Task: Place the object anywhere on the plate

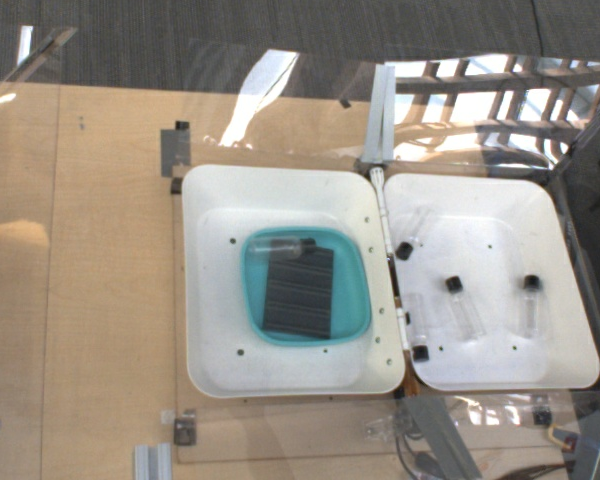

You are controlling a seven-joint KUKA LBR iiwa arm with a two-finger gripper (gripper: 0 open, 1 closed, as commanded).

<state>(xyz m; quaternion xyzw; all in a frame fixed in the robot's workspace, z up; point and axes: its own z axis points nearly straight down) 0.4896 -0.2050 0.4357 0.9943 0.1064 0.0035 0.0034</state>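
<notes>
Clear plastic vial (278,245) lies on the teal square plate (355,298) in the left white bin (210,298).
It touches the dark ribbed slab (300,290); being round, any nudge could roll it off. The pincer's state I cannot tell.

Pale wood bench (80,268), dark ribbed floor (230,8) behind, window glare.

My bench (80,268) is evenly and brightly lit from above. Hard glare streaks a clear sheet (270,78) along the far side, and both white bins (210,358) look nearly washed out. Small details are soft, shadows faint
</notes>
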